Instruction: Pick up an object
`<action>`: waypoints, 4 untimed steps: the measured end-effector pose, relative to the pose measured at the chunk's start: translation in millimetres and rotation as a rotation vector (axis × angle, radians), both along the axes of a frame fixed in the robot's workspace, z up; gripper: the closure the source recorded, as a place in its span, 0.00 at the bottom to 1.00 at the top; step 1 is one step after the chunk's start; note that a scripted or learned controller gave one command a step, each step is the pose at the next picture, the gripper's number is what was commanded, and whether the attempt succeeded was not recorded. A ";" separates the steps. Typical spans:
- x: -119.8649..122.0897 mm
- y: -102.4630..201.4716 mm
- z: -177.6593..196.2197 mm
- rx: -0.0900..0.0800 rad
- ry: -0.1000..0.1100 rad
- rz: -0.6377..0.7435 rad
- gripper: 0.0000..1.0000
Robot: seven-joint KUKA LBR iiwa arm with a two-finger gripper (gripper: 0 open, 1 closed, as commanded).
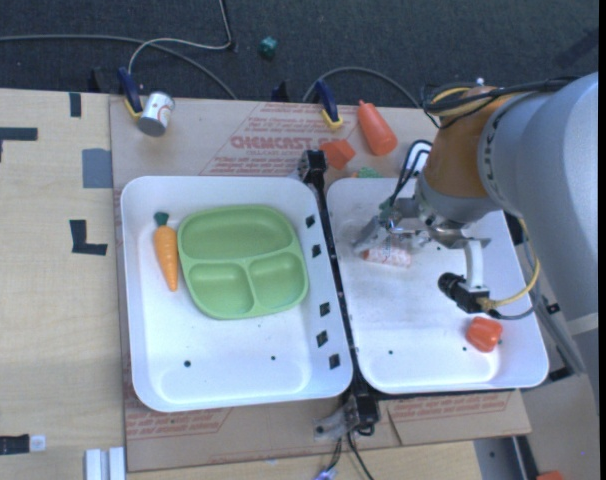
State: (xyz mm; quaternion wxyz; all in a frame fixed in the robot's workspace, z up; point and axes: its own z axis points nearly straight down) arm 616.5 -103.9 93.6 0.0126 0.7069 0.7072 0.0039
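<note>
Packet [388, 257], a small pale thing with red print, lies in the upper left of the right bin [423, 368], and we see the gripper [391, 230] poised just above it, touching or nearly so; whether its fingers are spread or pressed together we cannot tell. To do this step well, we judge, the gripper should centre over the packet, straddle its short side, press down to the bin floor and close firmly before lifting straight up. An orange ball [483, 334] sits well apart near the bin's right edge and should not interfere.
</note>
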 end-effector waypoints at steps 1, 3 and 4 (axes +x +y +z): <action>52.0 -12.2 8.6 0.011 0.023 0.001 0.00; 52.3 -3.7 -8.3 0.011 0.021 0.002 0.00; 52.4 -3.1 1.8 0.011 0.021 0.003 1.00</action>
